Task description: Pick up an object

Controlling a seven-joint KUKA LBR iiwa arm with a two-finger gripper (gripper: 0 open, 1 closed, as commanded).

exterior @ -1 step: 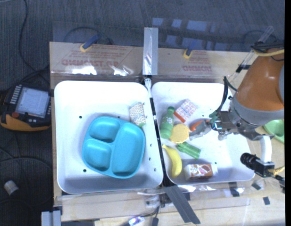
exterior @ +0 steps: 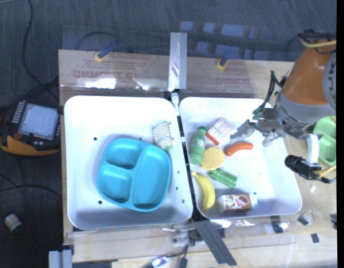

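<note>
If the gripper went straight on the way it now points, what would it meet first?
The gripper points left and down into the right bin. The orange sausage looks first in line, though height is hard to judge.

**Table and its two bins**

We see a wooden table point(exterior: 132, 68) bearing two shallow white bins side by side: the left bin point(exterior: 82, 149) and the right bin point(exterior: 283, 188), touching along a middle seam.

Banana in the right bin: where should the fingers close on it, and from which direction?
Likely best across the banana's middle, coming straight down. It lies flat and curved, running up-down in the view beside the divider wall, so close the gripper across its narrow width; the carton crowds its lower end.
</note>
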